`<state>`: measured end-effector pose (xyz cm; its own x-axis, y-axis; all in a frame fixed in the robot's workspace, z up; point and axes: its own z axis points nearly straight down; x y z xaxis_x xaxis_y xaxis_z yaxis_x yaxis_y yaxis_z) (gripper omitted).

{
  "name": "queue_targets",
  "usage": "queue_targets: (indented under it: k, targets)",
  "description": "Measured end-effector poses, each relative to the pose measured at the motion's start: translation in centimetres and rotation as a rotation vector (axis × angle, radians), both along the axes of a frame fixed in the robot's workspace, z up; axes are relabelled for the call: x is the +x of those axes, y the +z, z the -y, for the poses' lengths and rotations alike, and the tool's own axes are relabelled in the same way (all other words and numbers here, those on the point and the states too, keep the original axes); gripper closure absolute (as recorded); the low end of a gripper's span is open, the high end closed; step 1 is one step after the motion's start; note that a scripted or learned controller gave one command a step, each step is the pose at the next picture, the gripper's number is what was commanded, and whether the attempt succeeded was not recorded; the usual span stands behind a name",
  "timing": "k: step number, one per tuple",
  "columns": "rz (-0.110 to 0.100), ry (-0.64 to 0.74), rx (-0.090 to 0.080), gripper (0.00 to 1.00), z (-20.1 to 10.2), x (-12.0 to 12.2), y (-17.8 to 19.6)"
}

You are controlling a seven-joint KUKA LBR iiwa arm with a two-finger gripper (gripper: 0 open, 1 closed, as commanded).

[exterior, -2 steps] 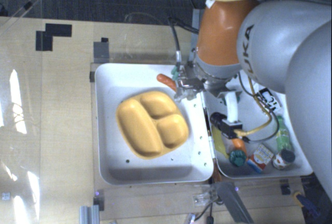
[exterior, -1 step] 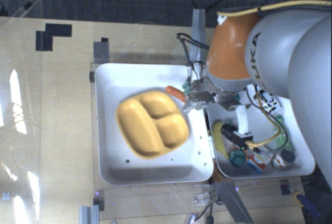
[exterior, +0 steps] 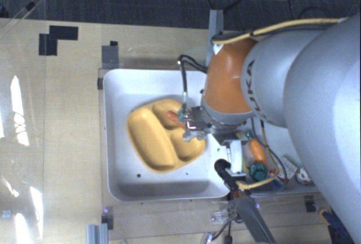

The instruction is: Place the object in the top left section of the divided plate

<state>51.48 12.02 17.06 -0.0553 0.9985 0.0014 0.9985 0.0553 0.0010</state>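
A yellow divided plate (exterior: 148,138) lies in the left white bin (exterior: 121,181). A small red-orange object (exterior: 172,117) sits over the plate's upper section, close to the ridge between sections. My gripper (exterior: 187,122) hangs right beside that object, over the plate's right side, with the orange-banded wrist (exterior: 225,87) above it. The wrist blocks the fingertips, and I cannot tell whether the object rests on the plate or is held.
The arm covers most of the right bin. At its near edge lie an orange carrot-like piece (exterior: 256,150) and a teal thing (exterior: 258,170). The left bin's bare white floor surrounds the plate.
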Motion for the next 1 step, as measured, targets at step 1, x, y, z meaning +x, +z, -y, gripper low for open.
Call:
queue_targets:
  k: [1]
  targets:
    - [0.002, 0.075, -0.001, 1.00, 6.42, -1.66, 1.41]
